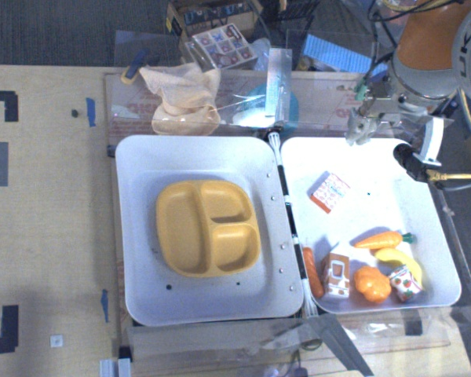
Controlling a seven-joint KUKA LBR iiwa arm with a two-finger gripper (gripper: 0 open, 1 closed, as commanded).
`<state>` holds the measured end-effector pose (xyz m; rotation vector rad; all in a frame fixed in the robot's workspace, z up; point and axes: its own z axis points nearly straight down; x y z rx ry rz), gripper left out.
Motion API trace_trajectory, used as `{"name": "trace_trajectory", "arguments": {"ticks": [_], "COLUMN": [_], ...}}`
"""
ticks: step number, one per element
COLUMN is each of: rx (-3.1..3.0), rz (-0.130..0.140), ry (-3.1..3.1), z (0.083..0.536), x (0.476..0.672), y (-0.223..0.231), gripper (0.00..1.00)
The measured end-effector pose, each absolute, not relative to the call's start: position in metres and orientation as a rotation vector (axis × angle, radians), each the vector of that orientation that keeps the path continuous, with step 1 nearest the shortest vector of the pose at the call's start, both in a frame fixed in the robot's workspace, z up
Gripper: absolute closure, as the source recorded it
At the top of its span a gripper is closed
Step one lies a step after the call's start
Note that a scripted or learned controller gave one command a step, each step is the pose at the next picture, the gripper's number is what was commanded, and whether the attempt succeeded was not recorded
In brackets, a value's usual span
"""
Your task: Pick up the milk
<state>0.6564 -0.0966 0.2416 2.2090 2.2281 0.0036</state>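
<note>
Small white-and-brown milk carton (337,276) stands near the right bin's front edge.

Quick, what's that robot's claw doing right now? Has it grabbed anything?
Gripper: cannot be told; it hangs over the right bin's far edge, well away from the milk.
</note>
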Motion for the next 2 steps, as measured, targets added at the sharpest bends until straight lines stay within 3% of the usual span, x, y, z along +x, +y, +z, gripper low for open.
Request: {"name": "trace_trajectory", "arguments": {"ticks": [2], "rx": [2.2], "rz": [0.01], "ry": [2.225], "z": [0.264], "x": [0.658], "y": [-0.097], "gripper": [1.0]}}
